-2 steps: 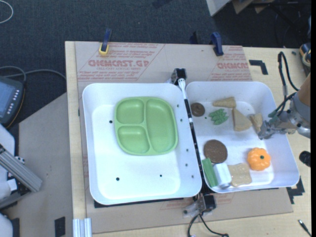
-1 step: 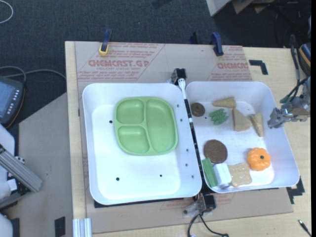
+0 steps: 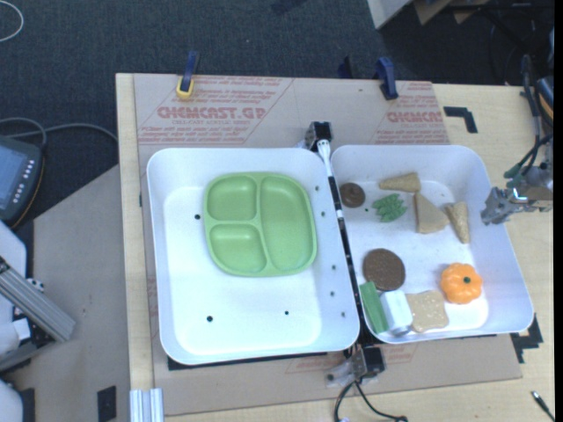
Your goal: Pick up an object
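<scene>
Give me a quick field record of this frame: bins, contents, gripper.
left bin: green divided plate
right bin: orange pumpkin, two brown discs, green leafy piece, tan wedges, cracker
gripper: at right bin's right rim, nothing seen between fingers
task status: no object picked yet
</scene>
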